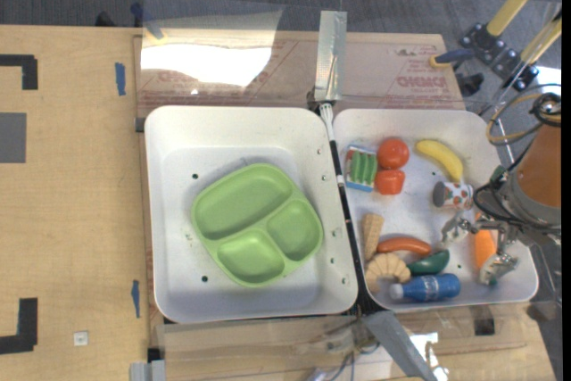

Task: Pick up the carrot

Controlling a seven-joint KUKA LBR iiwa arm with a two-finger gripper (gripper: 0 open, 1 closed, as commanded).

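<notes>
**Grasp stage: pincer astride carrot, closing not yet done**

Near edge of right bin (526, 290): blue bottle (428, 287) lying flat, croissant (390, 266) just left of it, dark green vegetable (432, 262) just behind the bottle. Red sausage (403, 244) and cone (371, 232) one row further back.

Right of these, near the bin's right wall: carrot (484, 245), orange, lying on the floor with its long axis running roughly near-to-far. Well apart from the bottle; nothing touching it that can be made out.

Gripper (482, 247) down at the carrot, spread, one metal finger to the carrot's left and one to its near right. Carrot between them, with no pinch visible. Contact too small to judge.

Judged step: approach finished, grasp pending. Next move calls for closing squarely across the carrot's narrow width, then a straight lift clear of the wall. Risk: a smooth, tapered body may squirt out.

Further back: small toy (451, 192), two red tomatoes (392, 153), banana (442, 158), green-striped packet (361, 167).

Left bin (169, 192): green divided plate (257, 223), not involved.
</notes>
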